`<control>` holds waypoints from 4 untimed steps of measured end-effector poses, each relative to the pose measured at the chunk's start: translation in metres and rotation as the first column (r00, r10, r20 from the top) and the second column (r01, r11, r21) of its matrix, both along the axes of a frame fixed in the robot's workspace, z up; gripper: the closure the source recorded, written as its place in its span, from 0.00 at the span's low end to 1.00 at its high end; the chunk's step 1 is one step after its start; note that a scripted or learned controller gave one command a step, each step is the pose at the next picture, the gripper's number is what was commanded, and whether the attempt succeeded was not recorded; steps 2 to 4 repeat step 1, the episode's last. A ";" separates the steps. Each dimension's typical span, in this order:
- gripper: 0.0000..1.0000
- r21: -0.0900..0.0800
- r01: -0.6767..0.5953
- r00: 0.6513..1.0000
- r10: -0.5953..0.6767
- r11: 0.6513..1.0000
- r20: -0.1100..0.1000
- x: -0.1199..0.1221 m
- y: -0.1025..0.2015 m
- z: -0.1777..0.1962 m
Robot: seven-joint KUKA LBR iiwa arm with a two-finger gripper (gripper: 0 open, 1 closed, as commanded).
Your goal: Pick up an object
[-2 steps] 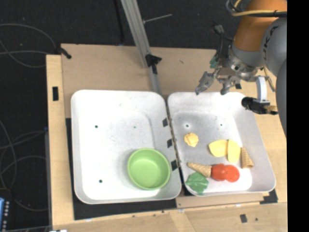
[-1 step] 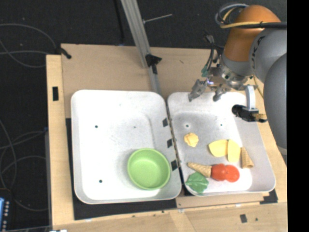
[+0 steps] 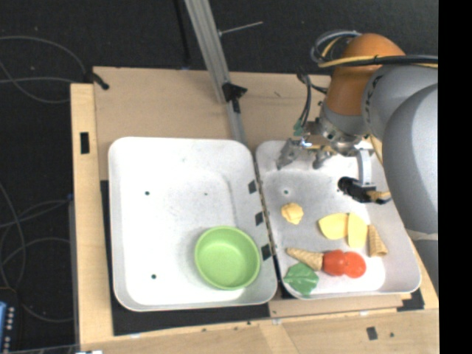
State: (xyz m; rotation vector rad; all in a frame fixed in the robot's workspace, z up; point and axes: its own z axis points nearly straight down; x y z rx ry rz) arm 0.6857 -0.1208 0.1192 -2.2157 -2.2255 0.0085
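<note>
My gripper (image 3: 302, 156) hangs over the far end of the right bin (image 3: 324, 190), its two fingers spread apart with nothing between them. Toys lie nearer the front of that bin: a small yellow lump (image 3: 292, 213), a yellow wedge (image 3: 333, 226), a pale yellow block (image 3: 357, 231), a small waffle cone (image 3: 377, 240), an orange cone (image 3: 304, 257), a red tomato (image 3: 344, 263) and a green leafy piece (image 3: 301, 278). The yellow lump is the closest, a short way in front of the gripper.
A green bowl (image 3: 227, 257) stands at the front right of the left bin (image 3: 169, 190). A slanted metal post (image 3: 210, 43) rises behind the two bins. The arm's grey bulk (image 3: 409, 146) overhangs the right bin's right side.
</note>
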 end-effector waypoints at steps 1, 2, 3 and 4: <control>1.00 -0.001 -0.001 1.000 0.001 1.000 0.009 0.003 -0.001 0.016; 1.00 -0.001 -0.001 1.000 0.001 1.000 0.009 0.003 -0.001 0.016; 1.00 -0.001 -0.001 1.000 0.001 1.000 0.009 0.003 -0.001 0.016; 1.00 -0.001 -0.001 1.000 0.001 1.000 0.009 0.003 -0.001 0.016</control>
